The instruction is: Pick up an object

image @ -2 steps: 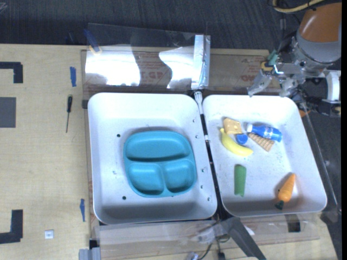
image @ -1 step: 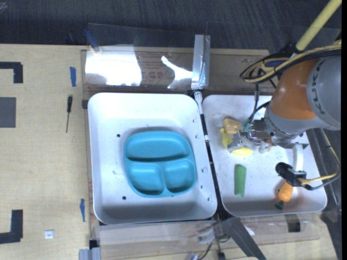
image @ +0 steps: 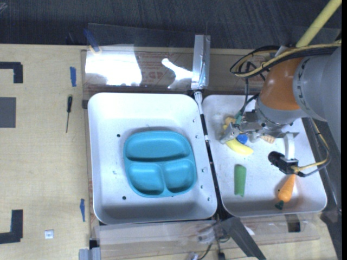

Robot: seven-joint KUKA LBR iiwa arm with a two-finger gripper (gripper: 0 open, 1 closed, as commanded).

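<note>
Two bins side by side on a bench (image: 38,172). In the left bin (image: 103,112), a divided tray (image: 160,161), lying at the middle. In the right bin (image: 312,194): a banana (image: 240,147) toward the far left, with small bits just beside it on the far side; a stick (image: 239,179) nearer, at the middle; a carrot (image: 286,188) to the right of the stick, near the near wall. Over the right bin's far part, the arm (image: 282,91), reaching in from the right. On the bench left of the bins, a screwdriver (image: 69,112).

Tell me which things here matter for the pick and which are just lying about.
In play:
hand, down in the right bin
yellow piece
small blue piece
green block
carrot

Lying about:
blue divided tray in the left bin
screwdriver on the bench
</note>
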